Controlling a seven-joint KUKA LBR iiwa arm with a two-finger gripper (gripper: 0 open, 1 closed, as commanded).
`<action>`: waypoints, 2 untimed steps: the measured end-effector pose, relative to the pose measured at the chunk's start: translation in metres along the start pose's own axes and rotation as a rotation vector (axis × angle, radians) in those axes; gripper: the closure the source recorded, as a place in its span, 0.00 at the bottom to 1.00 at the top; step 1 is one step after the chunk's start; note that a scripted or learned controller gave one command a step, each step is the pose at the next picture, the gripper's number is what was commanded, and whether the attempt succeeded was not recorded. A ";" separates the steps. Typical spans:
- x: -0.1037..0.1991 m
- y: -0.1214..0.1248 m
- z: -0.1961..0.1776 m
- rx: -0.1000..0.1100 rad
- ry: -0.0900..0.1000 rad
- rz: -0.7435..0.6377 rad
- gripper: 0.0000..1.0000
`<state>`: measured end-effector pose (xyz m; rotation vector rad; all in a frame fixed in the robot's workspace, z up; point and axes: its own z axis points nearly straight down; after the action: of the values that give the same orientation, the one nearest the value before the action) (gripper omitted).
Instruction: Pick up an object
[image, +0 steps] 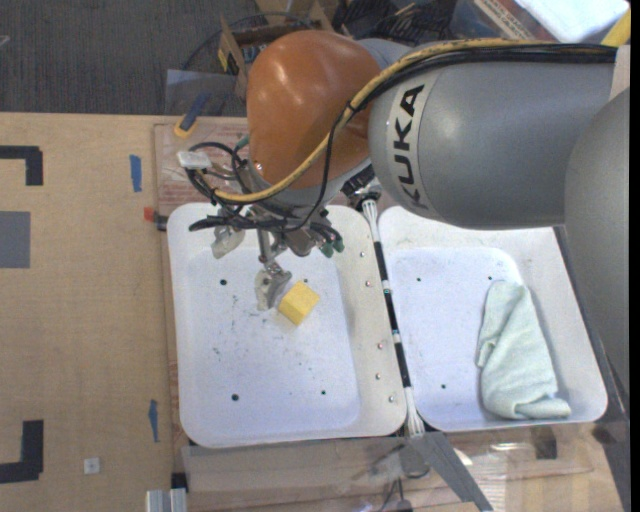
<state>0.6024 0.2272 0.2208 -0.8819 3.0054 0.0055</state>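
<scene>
The grey KUKA arm (500, 130) reaches in from the right and fills the far part of the view, its orange band (300, 105) sitting above the wrist over the far edge of the left bin (200, 400). Black and yellow cables (300, 175) loop around the wrist, with small connectors hanging beside it.

The hand (268, 290) points down into the left bin, in its far half, roughly midway between the bin's left and right walls. Its metal tip sits low over the bin floor. Whether the fingers are spread or closed cannot be told from this slanted view, since they overlap into one narrow shape, and nothing is seen between them.

A small yellow block (298, 303) lies on the floor of the left bin, just to the right of the hand's tip and seemingly touching or nearly touching it. It rests tilted, one corner pointing toward the near side. The bin floor around it is white with scattered dark specks.

The right bin (450, 290) stands alongside, the two rims meeting at a strip down the middle. In its right half lies a crumpled pale green cloth (515, 350), stretching from mid-bin toward the near right corner.

Both bins rest on a light wooden surface (80, 300), which carries black corner markings and small bits of blue tape (135, 172) on the left.
</scene>
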 end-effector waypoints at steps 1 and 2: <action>0.038 0.021 0.124 0.000 0.000 -0.185 0.00; 0.064 0.026 0.128 0.002 -0.007 -0.441 0.00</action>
<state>0.5351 0.2150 0.0923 -1.5146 2.7324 0.0020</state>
